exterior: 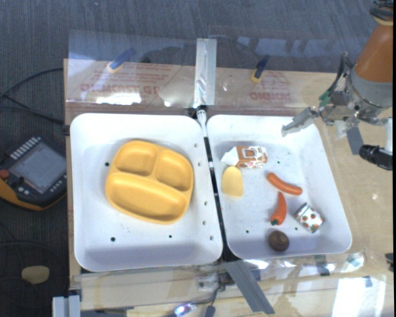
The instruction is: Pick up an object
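Holding a yellow compartment tray (149, 181), left bin (86, 197), right bin (330, 197) with sausage (284, 183), chili pepper (279, 209), yellow wedge (232, 181), brown ball (278, 241), gripper (297, 125) above its far corner, grasp state impossible to tell.

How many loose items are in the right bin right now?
6: a printed packet at the top, pale yellow piece, sausage, orange-red pepper, patterned cube, and dark round item at the bottom.
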Tool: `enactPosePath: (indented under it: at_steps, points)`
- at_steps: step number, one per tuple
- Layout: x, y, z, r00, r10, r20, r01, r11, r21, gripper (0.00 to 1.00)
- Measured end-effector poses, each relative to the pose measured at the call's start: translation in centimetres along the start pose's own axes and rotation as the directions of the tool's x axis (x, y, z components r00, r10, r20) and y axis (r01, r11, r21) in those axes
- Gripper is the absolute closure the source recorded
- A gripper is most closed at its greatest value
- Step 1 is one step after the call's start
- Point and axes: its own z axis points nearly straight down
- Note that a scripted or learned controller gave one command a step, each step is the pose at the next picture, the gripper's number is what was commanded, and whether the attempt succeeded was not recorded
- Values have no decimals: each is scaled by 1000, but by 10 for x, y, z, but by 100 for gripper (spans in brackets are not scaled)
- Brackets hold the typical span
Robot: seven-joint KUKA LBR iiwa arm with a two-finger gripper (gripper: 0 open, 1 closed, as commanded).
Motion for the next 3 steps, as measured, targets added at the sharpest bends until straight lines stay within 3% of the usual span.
enactPosePath:
  at_steps: [1, 2, 3]
  points:
    - [9, -25, 80, 1000, -5, 1, 5, 1000, -12, 0]
    - [21, -39, 102, 1000, -1, 4, 1, 1000, -6, 0]
    - [31, -112, 135, 1000, -9, -7, 9, 1000, -10, 0]
